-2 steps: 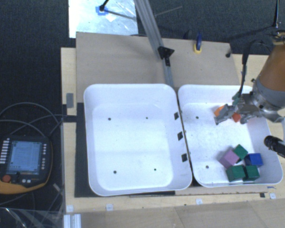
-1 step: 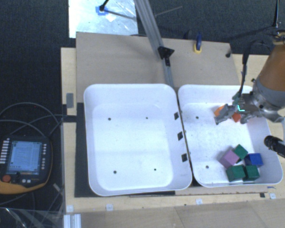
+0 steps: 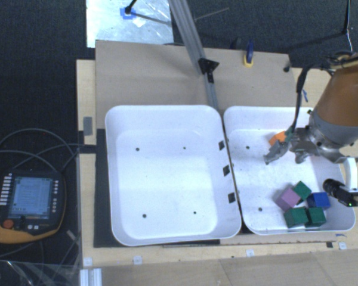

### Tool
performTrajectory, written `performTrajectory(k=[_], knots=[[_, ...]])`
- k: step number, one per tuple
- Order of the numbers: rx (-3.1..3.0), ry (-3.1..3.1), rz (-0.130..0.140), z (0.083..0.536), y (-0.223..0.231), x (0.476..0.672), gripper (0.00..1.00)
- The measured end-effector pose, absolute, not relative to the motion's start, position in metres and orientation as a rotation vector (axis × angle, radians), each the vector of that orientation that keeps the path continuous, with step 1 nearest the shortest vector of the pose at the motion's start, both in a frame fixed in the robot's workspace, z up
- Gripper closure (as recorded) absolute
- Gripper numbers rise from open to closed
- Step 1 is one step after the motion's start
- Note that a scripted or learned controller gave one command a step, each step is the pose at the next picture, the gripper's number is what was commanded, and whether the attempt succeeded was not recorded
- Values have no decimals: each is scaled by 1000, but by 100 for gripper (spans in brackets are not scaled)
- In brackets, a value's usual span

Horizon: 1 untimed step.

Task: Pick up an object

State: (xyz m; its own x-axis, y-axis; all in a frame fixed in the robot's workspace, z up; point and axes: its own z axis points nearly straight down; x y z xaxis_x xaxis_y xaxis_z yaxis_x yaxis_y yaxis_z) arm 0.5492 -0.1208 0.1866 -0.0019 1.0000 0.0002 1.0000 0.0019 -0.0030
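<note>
While gripper (image 3: 274, 155) hovers in right bin (image 3: 250, 219), jaw state unclear, orange block (image 3: 278, 137) beside it, axis indiscernible.

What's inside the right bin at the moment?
The right bin holds a purple block, green blocks, a blue block and an orange piece beside the gripper. The arm covers the bin's far right corner.
</note>
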Motion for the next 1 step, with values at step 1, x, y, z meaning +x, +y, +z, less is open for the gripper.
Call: performTrajectory(k=[1], knots=[[-2217, -2221, 4, 128, -129, 551, 0]])
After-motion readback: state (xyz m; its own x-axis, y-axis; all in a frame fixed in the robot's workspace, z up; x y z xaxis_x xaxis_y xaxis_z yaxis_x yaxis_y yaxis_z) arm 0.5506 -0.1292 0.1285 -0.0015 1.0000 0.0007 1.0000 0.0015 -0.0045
